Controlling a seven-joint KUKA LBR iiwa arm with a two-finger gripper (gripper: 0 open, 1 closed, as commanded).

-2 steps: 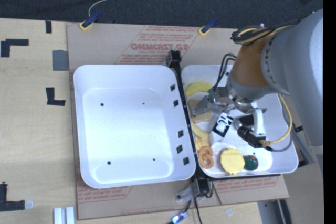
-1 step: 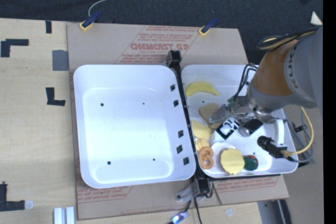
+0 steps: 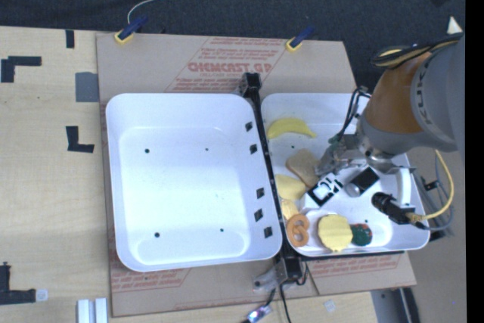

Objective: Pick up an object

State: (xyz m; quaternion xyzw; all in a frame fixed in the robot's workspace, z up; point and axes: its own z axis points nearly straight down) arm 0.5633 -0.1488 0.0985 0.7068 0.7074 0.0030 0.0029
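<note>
At the near edge of the right bin [image 3: 408, 242] we see three small things in a row: an orange ring-shaped piece [image 3: 297, 229] like a pretzel or doughnut, a round yellow lumpy piece [image 3: 333, 231], and a dark green ball [image 3: 361, 235] with a red spot. They look like soft plastic or foam toy food, with matte skin.

A little farther, a pale yellow wedge [image 3: 288, 186] lies beside the divider, and a tan flat piece [image 3: 302, 165] lies behind it. The claw [image 3: 330, 185] is down among these things, just right of the tan piece, with black and white parts around it. We cannot tell if it is apart or together, and we see nothing clamped in it.

Farther still lies a curved yellow banana [image 3: 289, 128], smooth and well apart from the others. The left bin [image 3: 121, 117] is white and shallow, on the brown table [image 3: 227, 60].

We judge that the pick is at the descent or closing stage. To do it well, we should centre the claw over one piece only, probably the tan piece or the wedge, and close across its narrow side, because rounded soft shapes slip out easily.
</note>
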